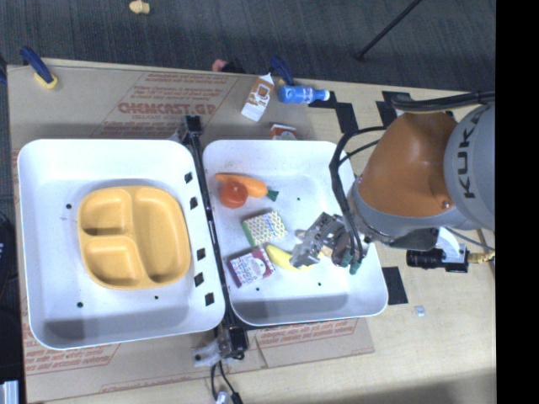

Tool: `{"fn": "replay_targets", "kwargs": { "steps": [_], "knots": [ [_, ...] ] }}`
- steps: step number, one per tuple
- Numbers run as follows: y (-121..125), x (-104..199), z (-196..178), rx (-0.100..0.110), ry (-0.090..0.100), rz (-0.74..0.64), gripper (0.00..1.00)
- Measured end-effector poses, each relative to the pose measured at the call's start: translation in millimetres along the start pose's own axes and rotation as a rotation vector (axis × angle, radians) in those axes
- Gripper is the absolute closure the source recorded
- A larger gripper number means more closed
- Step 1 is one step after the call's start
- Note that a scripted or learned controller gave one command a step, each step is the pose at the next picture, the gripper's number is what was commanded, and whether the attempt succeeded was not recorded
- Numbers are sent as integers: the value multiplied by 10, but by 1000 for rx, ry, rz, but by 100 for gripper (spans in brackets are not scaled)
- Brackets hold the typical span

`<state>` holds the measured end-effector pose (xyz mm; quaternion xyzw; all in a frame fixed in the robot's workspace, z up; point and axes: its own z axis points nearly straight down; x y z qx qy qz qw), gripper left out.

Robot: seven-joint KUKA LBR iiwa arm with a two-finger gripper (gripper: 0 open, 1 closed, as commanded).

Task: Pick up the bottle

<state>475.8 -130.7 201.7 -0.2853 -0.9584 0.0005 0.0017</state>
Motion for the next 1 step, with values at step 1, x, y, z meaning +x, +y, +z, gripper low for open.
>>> {"fn": "replay_targets", "kwargs": {
  "steps": [1],
  "knots": [
    [227,131,-187,-1,-5,-551,100]
  ]
}}
